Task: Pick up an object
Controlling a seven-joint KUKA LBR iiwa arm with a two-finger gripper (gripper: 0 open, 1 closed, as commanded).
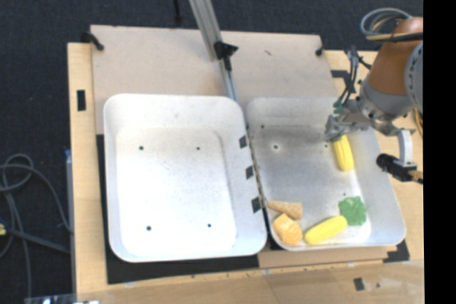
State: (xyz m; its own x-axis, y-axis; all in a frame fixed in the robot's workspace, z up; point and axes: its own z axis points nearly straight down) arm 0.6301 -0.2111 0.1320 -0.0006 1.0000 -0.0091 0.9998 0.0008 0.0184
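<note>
My gripper hangs over the right bin, near its far right side, on the grey arm with the orange band. Just below and to the right of it lies a yellow corn cob, its upper end close to the gripper. Whether they touch I cannot tell. Along the bin's near edge lie a tan cone-shaped piece, an orange chunk, a long yellow piece and a green lump.
The left bin sits beside the right one, their rims meeting at the middle. A slanted metal pole comes down from the top to the gap between the bins. Cables trail on the floor at the left.
</note>
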